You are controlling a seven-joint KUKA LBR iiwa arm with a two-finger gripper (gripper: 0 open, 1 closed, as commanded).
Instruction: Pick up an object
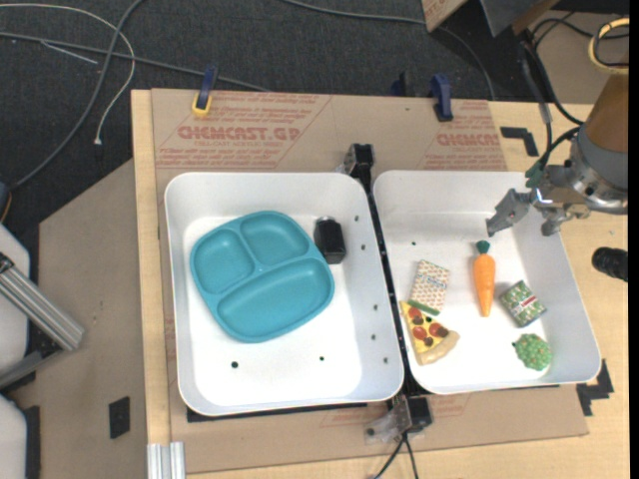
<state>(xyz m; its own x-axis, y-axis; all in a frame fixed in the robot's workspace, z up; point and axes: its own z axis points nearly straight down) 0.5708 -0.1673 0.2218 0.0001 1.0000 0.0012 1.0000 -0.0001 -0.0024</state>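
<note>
arm low, tool (526, 211) open abv right bin (569, 267).

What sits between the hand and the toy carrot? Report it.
Nothing visible does. The hand hangs over the right bin, up and to the right of the carrot, with bare white floor between. The pizza slice and green block lie off that line.

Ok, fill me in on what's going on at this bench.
A robot arm reaches in from the right, its gripper open above the upper part of the right bin and holding nothing. Below it in that bin lie a toy carrot, a pizza slice, a patterned packet, a green box and a green broccoli-like piece. The left bin holds a blue divided plate and a small black object.
</note>
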